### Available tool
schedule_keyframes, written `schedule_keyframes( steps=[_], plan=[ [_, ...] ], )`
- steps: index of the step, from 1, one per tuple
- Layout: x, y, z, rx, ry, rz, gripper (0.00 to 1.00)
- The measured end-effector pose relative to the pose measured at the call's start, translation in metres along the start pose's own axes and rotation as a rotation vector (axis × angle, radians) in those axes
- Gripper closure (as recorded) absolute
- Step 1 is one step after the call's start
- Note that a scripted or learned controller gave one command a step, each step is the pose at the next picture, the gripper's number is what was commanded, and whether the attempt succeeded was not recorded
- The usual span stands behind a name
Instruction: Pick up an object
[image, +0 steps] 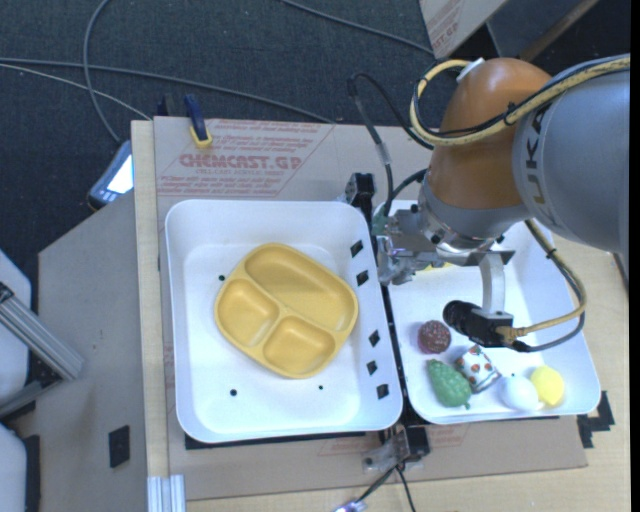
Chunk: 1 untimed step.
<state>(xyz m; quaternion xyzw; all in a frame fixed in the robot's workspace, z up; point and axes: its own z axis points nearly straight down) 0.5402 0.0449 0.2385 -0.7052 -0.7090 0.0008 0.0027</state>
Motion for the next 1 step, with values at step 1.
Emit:
schedule_keyframes(
  steps=[1],
  plan=[
    [0.0433, -0.0143, 0.0120, 0.000, 0.000, 0.000, 1.00]
  ],
)
